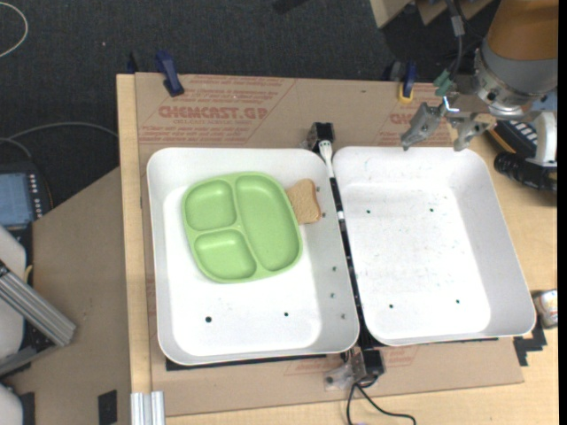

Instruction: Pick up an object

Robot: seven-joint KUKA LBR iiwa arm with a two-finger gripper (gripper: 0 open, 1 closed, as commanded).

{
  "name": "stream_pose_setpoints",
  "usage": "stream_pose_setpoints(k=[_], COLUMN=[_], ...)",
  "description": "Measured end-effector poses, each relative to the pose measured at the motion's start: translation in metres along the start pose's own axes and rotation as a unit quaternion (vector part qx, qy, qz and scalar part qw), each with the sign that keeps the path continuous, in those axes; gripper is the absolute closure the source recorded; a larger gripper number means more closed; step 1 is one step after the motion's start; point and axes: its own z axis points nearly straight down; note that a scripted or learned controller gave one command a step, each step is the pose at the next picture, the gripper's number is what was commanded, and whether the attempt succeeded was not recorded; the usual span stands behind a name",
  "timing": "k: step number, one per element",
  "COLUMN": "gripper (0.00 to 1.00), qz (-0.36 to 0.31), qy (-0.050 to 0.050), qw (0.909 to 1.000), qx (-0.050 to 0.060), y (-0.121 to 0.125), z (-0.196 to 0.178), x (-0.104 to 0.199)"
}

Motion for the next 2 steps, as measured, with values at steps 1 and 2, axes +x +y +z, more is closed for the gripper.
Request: stream_pose_setpoints(k=[1, 2], gripper=[0.00, 0.00], qz=[-0.002, -0.002], qy=[-0.001, -0.001], qw=[1.0000, 0.9999], qx=[-0.008, -0.011], y=[-0.054, -0.091], z=[-0.119, -0.264], x=[0.023, 0.041])
